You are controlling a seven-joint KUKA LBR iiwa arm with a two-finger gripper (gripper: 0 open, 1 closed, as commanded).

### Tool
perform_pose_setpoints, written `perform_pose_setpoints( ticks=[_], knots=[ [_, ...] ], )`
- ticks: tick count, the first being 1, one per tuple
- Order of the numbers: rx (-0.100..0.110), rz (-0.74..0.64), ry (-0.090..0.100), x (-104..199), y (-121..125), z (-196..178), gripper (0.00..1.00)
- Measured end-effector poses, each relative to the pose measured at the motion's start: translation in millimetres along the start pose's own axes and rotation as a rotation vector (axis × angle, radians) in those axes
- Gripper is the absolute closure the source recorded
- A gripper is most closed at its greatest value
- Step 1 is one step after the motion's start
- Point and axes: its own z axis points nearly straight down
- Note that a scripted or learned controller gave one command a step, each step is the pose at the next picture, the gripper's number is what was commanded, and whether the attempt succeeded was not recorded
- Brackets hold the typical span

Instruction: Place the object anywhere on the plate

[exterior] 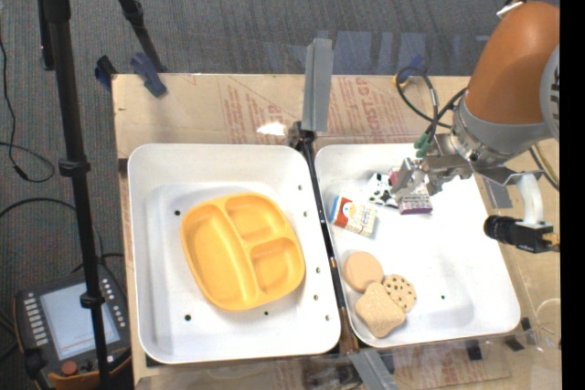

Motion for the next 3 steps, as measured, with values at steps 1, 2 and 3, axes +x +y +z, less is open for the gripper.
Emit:
perform_pose_setpoints(
  ticks=[1, 2, 3],
  knots=[
    [0.002, 0.041, 0.001, 108.4, 11.8, 54.4, 1.00],
    [0.001, -0.109, 0.000, 190.8, 44.2, 77.3, 1.00],
    [0.000, -0.109, 0.000, 190.8, 44.3, 77.0, 0.00]
  ],
)
